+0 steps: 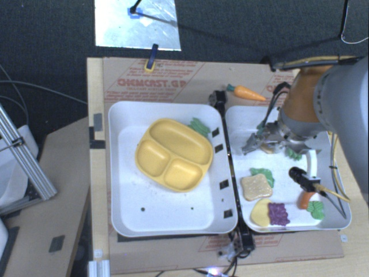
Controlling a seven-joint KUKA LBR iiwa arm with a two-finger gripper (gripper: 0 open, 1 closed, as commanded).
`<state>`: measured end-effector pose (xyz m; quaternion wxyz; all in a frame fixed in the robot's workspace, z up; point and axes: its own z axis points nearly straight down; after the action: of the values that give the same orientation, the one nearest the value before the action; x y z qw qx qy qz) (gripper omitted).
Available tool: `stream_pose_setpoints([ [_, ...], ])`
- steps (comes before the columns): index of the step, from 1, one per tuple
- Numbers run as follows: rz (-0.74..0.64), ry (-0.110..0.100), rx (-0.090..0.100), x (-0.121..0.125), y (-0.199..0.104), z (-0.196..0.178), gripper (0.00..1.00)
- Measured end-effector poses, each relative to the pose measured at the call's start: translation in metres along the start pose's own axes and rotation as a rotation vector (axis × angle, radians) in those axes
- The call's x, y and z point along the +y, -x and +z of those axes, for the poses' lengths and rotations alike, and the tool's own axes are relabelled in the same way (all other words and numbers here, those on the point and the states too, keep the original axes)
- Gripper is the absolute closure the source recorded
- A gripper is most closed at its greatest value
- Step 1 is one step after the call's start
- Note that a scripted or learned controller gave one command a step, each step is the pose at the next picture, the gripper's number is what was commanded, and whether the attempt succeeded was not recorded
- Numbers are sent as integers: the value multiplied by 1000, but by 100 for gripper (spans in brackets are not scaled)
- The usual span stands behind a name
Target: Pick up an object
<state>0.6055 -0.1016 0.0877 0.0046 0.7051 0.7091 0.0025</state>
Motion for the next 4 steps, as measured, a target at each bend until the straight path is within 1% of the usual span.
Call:
stream_pose_setpoints([
  [1,8,-14,4,-87,6,-16,0],
  [2,-2,-4,3,-14,-19,3,0],
  [3,-6,3,6,-17,-86,-104,0],
  [4,-4,-10,6,-32,-144,-97,0],
])
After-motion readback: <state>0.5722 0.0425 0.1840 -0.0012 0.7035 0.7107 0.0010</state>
